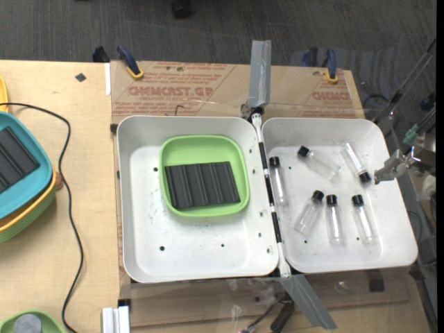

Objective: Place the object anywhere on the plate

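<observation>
A wooden bench point(55, 255) is seen from above, with grey carpet beyond it and a cardboard sheet point(229, 89) clamped under two shallow white bins. In the left bin point(139, 255) a green plate point(205, 148) is set, with a dark ribbed mat point(202, 184) lying on it. In the right bin point(388, 248) six clear vials with black caps are scattered: one vial point(276, 180) lies along the left wall, two point(316, 159) point(354, 161) are near the back, and three point(309, 212) point(334, 219) point(363, 219) rest side by side toward the front. No vial is on the plate. The gripper point(395, 166) is observed at the right bin's right rim, close to the cap of the rear right vial; whether it is released or clenched cannot be told. Stacked teal and yellow trays point(21, 179) are noted at the far left.
</observation>
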Controlling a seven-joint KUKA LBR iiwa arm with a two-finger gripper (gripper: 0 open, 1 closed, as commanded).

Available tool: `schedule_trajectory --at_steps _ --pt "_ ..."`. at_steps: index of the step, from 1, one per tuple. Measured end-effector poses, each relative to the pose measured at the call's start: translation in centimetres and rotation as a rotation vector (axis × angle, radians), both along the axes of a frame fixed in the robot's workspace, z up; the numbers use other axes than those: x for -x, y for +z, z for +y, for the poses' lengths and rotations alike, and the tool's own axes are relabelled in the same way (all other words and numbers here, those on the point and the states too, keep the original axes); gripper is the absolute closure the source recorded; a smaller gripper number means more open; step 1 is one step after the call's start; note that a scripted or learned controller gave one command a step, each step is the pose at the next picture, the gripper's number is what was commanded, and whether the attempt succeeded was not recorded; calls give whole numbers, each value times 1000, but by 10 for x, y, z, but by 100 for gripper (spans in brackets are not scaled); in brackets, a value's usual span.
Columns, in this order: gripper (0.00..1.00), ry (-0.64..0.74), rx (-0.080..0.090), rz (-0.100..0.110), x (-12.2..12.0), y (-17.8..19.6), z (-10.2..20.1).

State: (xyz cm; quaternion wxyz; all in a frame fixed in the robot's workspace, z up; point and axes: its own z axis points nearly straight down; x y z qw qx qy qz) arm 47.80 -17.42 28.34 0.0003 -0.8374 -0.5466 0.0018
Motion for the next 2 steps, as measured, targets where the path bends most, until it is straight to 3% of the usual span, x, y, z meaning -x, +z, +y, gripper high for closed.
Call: schedule_trajectory --at_steps 1,2 --pt "0 -316 1 2 0 33 -37" --pt "0 -630 3 2 -25 73 -41"
